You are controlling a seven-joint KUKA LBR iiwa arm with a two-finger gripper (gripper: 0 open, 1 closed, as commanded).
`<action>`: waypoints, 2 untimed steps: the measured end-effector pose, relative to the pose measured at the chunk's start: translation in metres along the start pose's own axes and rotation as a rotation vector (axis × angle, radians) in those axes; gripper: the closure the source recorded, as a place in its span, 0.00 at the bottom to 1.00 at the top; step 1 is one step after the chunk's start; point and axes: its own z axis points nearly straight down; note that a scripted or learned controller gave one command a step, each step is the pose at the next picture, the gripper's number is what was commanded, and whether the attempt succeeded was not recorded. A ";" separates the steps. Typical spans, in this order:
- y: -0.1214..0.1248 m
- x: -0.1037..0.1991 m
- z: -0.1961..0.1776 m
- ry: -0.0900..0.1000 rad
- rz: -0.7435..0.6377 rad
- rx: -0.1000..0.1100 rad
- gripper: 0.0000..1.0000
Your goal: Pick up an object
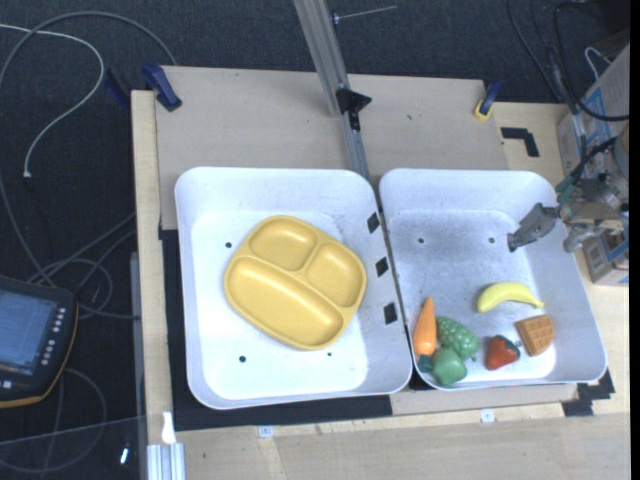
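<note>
The hand sits at the right edge of the right bin, over the bin's far-right part, with its dark tip pointing left and slightly toward the near side; nothing shows between its fingers, and how far apart they stand cannot be told from this view. The pickable things are gathered in the near part of that same bin: a banana, an orange waffle piece, a strawberry, a bunch of green grapes, a green pepper and a carrot. The banana is the closest, lying toward the near side of the hand and a little left, apart from it, with its long axis running roughly left to right and curving down at the ends. My guess is that the move ahead calls for travel toward the near side and a descent across the banana's narrow width. The left bin holds a yellow divided plate, well apart from the hand.
</note>
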 end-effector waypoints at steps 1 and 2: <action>0.000 0.000 0.000 0.000 0.001 0.000 0.00; 0.002 -0.003 0.062 0.001 0.002 0.005 0.00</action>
